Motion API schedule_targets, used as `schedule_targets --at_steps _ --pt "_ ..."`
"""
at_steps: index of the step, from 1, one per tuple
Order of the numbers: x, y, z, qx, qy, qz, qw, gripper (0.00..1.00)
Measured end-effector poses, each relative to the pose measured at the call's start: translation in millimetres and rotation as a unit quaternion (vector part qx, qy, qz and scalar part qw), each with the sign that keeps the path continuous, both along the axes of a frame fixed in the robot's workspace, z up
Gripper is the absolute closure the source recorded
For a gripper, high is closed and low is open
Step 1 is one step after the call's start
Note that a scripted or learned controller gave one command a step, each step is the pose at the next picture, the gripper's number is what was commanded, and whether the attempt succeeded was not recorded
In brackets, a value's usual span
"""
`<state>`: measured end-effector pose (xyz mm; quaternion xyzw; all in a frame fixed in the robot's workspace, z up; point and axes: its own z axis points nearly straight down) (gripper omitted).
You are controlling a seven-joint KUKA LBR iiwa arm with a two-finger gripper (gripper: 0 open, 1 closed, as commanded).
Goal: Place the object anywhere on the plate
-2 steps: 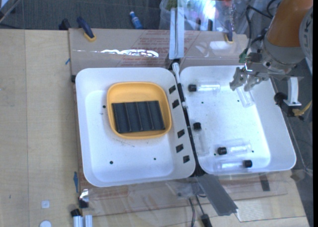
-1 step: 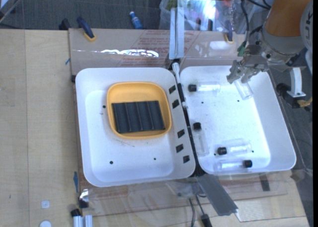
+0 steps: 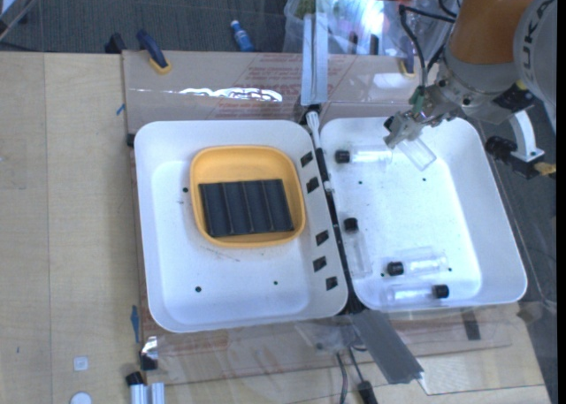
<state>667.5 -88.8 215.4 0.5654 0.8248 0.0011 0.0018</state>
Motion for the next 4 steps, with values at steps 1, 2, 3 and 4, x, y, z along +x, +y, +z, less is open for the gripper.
schedule_targets --at_steps 1,2,3,4 --pt "0 29 6 0.0002 0.001 0.131 0.9913 1.0" --pt "0 65 17 -0.0007 -0.001 0.253 0.9674 1.0" --pt "-31 56 -30 0.0 0.001 0.371 0.9288 1.0" --pt "-31 55 -30 0.0 0.001 0.37 0.9289 0.0"
